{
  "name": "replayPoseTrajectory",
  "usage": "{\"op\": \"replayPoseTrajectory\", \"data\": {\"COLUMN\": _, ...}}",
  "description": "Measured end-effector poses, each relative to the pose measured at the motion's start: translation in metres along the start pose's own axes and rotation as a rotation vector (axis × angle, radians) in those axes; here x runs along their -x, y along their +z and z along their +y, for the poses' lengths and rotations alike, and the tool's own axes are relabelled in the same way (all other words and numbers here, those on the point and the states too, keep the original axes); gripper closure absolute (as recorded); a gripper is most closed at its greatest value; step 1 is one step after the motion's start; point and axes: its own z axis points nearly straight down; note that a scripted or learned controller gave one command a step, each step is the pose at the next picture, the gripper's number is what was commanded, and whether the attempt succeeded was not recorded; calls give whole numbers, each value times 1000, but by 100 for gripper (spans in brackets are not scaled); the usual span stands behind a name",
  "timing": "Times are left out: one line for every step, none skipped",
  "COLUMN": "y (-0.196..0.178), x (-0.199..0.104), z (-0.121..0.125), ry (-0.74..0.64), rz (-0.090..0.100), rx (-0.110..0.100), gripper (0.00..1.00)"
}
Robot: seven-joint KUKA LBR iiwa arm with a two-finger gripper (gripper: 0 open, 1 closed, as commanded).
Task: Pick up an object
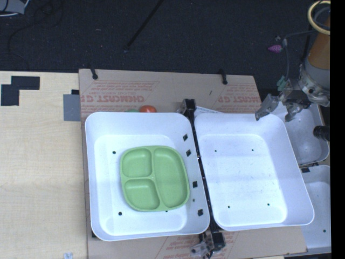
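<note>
A light green divided plate (pixel 154 178) lies flat in the left bin (pixel 102 144), a little right of its middle. My gripper (pixel 276 111) hangs over the far right corner of the right bin (pixel 253 220), well away from the plate. Its two fingers (pixel 263 110) stand spread apart, open, with nothing between them. The arm's orange band (pixel 319 50) rises above it at the right edge.
A small red and green object (pixel 145 109) peeks out behind the left bin's far rim, on the cardboard sheet (pixel 161 90). A black clamp strip (pixel 195 161) runs between the two bins. The wooden bench (pixel 38 166) stretches to the left.
</note>
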Motion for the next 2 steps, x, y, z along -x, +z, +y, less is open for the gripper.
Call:
{"op": "replayPoseTrajectory", "data": {"y": -7, "x": 0, "z": 2, "ry": -2, "rz": -2, "rx": 12, "gripper": 0}}
{"op": "replayPoseTrajectory", "data": {"y": 58, "x": -3, "z": 1, "ry": -2, "rz": 0, "rx": 4, "gripper": 0}}
